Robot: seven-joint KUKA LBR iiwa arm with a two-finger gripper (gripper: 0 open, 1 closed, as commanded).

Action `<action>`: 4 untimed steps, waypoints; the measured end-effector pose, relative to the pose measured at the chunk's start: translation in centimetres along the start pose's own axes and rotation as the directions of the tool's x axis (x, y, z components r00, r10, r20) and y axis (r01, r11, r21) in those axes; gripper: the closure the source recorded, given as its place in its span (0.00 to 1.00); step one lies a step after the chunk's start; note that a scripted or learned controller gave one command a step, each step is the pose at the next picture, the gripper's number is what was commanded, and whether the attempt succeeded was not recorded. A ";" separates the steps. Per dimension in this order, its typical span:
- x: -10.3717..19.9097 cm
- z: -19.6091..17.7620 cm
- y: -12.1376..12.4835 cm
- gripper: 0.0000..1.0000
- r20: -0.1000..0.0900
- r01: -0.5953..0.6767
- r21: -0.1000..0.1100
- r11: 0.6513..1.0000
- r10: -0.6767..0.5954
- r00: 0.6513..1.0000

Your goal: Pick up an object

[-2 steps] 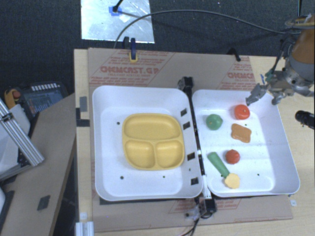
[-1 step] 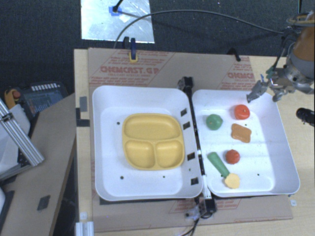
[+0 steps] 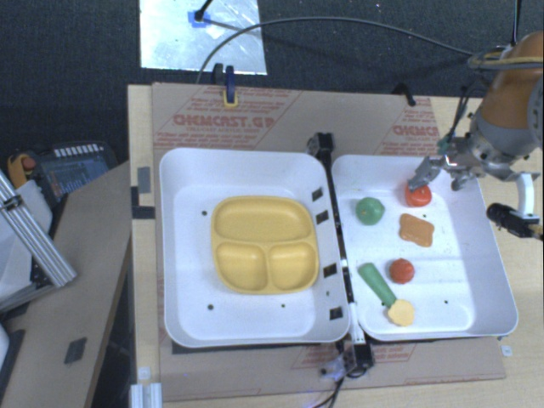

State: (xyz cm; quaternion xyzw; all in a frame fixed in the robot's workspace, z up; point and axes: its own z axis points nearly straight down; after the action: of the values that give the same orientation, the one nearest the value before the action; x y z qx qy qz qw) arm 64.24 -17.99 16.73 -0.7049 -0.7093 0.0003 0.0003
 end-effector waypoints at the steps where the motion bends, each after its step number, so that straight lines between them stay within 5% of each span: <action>1: -0.1 5.3 -1.0 0.00 0.000 -0.005 0.001 1.000 0.005 1.000; 2: -0.1 8.4 -1.0 0.00 0.000 -0.004 -0.001 1.000 0.004 1.000; 3: -0.1 7.1 -0.8 1.00 0.001 -0.003 -0.005 1.000 0.003 1.000; 4: -1.0 1.5 -0.2 1.00 0.003 -0.005 -0.008 1.000 0.005 1.000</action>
State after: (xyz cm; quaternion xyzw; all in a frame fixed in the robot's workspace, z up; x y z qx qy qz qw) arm 64.08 -19.03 15.25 -0.7066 -0.7076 -0.0017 -0.0036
